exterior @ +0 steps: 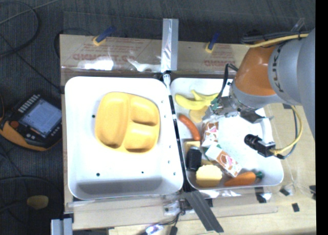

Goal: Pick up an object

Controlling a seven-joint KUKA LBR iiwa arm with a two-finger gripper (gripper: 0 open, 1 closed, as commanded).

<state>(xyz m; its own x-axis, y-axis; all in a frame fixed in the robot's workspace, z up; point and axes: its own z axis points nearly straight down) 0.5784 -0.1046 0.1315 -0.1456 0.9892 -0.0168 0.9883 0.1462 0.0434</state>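
Observation:
The right bin (266, 177) holds several small objects. A yellow banana (190, 100) lies at its far left, with an orange-red sausage (187, 124) just below it. A printed carton (211, 132) sits in the middle and a second patterned carton (225, 160) lies nearer the front. A black block (193, 158), a pale yellow block (208, 175) and an orange carrot (241, 178) line the front. My gripper (216, 110) hangs low over the bin's back part, between the banana and the upper carton. I see nothing held in it.
The left bin (82, 177) holds a yellow divided plate (127, 121). The grey arm with its orange band (256, 72) covers the right bin's far right corner. A black fitting with a cable (259, 144) hangs over that bin. A handheld pendant (36, 121) lies on the floor at left.

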